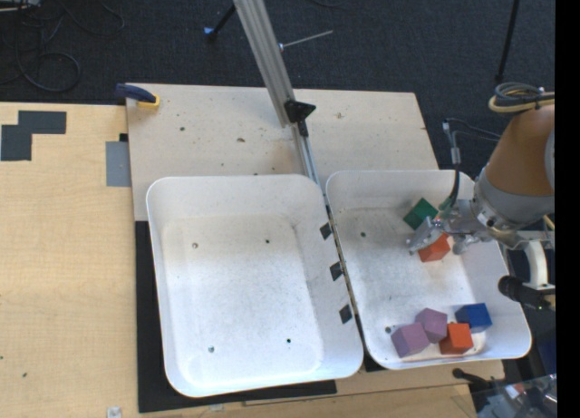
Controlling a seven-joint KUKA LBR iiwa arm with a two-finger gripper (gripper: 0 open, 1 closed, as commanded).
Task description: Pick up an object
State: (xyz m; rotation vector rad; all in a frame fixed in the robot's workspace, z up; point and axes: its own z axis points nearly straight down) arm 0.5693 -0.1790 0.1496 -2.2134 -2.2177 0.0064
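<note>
Down at the near edge of the right bin (507, 339) I've got a little cluster: two purple blocks (421, 332) touching each other, an orange block (457, 338) just beside them, and a blue block (474, 315) tucked behind that one, all crowded toward the bin's near right corner. Nobody's touching those. The left bin (181, 217) sits alongside, its right rim butted against the divider clips.

Now the action. My arm (521, 167) is reaching in over the right bin's far right side, and the gripper (438, 239) is low, right at the red-orange block (435, 248), which lies about midway along the bin, toward its right wall. A green block (420, 214) sits just beyond it, toward the far edge, very near the tool. Metal fingers look to be either side of the red-orange block, but from this slant I honestly cannot tell whether they're spread, pressed together or actually pinching it; the block may be against the bin floor or barely off it.

So where are we? I'd call it the grasp stage: approach done, tool down on a candidate. What I can't confirm is a hold, and no lift shows yet. Left to do, by my reckoning: close firmly, raise clear of the bin floor, and see the block come up with it. The green neighbour is close enough to get nudged or caught on the way.
</note>
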